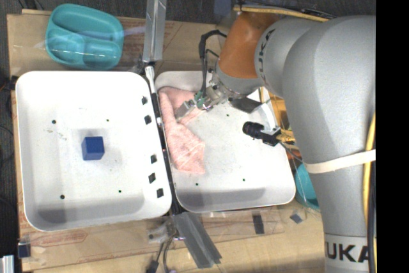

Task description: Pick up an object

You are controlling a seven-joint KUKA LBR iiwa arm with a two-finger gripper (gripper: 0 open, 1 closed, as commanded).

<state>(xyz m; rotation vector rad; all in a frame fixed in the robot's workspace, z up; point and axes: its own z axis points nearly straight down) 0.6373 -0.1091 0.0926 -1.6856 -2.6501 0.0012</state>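
While the arm (319,105) bends down over the right bin (255,195), its gripper (192,105) touches the pink cloth (184,140) along the left wall; grip unclear.

My bins (38,137) look smooth matt white plastic; the pink cloth (182,137) soft, rumpled; the bench (192,32) bare wood.

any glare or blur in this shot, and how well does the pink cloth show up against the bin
In the camera view, light is even and soft; both white bins look bright and washed out, with grey shading along their near walls. The pink cloth is pale and low in contrast but readable. The blue block is crisp. The gripper is small and slightly soft, and the big grey arm shows a broad sheen.
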